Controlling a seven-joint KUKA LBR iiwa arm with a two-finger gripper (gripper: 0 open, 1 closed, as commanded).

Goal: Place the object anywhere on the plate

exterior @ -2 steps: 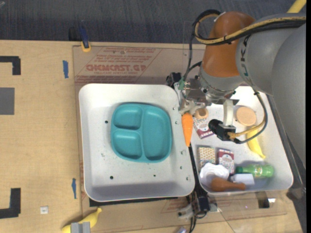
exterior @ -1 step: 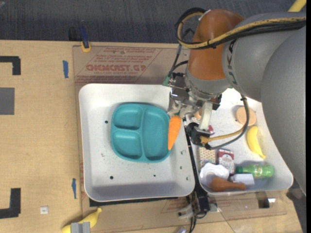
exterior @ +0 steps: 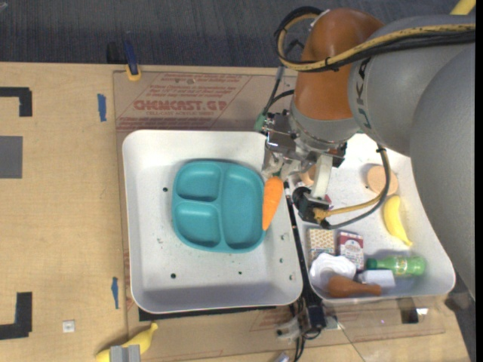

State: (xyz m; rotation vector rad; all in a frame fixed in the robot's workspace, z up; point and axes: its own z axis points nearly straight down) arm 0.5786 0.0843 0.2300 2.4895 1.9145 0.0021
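The arm [exterior: 355, 74] comes in from the right side and its pincer [exterior: 281, 173] hangs over the inner edge of the left bin [exterior: 143, 225], close to the wall that the two bins share. Directly under the pincer there is an orange carrot [exterior: 271, 203]. The top end of the carrot reaches up to the fingers, but the wrist covers them, so it is not possible to tell if the pincer is open, closed, or gripping the carrot.

The carrot stands almost upright in the picture and lies along the right rim of the teal plate [exterior: 219, 204], touching it or partly over it. The plate has compartments and is to the left of the pincer and a little below it, in the middle of the left bin.

To the right of the pincer is the right bin [exterior: 434, 255]. A round tan piece [exterior: 381, 179] lies on the right, at nearly the same height as the pincer, and a banana [exterior: 397, 219] is just under it. Lower down and to the right there are a small red and white packet [exterior: 349, 246], a green bottle [exterior: 396, 264] and a brown item [exterior: 343, 286], close together.
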